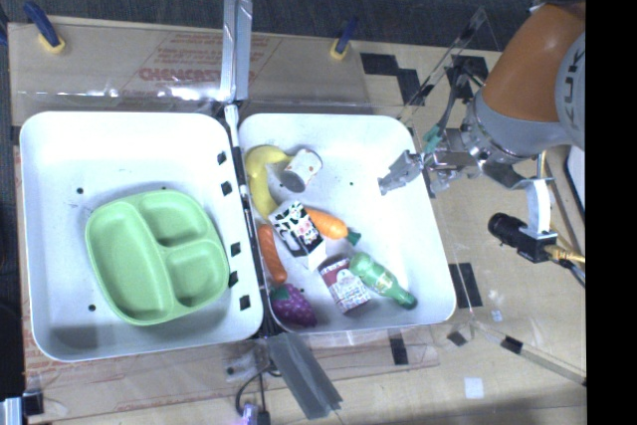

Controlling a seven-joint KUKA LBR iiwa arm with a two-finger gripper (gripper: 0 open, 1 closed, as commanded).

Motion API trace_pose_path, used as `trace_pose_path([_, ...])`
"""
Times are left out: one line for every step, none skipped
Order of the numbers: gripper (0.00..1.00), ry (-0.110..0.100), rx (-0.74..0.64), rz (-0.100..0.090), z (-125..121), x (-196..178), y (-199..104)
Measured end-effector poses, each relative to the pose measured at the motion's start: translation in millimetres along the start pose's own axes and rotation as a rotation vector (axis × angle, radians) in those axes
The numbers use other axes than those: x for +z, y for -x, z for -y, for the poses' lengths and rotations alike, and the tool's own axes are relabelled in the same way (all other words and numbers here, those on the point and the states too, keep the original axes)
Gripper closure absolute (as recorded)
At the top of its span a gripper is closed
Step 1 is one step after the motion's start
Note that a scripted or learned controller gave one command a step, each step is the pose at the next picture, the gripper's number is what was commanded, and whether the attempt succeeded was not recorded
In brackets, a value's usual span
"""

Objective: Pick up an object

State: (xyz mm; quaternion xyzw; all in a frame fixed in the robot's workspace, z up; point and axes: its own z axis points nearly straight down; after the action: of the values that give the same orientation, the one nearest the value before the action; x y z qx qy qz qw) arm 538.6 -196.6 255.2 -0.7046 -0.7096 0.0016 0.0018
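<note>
The right bin (398, 214) holds a pile of toys along its left side. A yellow banana (261, 174) lies at the top with a small white cup (299, 170) against it. Below sit a black-and-white cow-print carton (295, 227), an orange carrot (330, 225) and a second carrot (272, 254). Purple grapes (293, 306), a maroon packet (344, 284) and a green bottle (380, 280) lie near the front. My gripper (398, 174) hangs over the bin's upper right edge, apart from all the toys, with nothing visibly held.
The left bin (50, 154) carries a green divided plate (159, 256). A metal divider post (237, 45) stands between the bins at the back. Blue clamps (45, 27) hold the cardboard backing.
</note>
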Motion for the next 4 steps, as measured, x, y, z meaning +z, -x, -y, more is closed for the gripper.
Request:
trace_pose_path([0.0, 0.0, -0.046, 0.0, 24, 119, -6])
trace_pose_path([0.0, 0.0, -0.001, -0.001, 36, 165, -59])
trace_pose_path([1.0, 0.0, -0.004, 0.0, 36, 155, -59])
trace_pose_path([1.0, 0.002, 0.099, 0.001, -17, 164, -106])
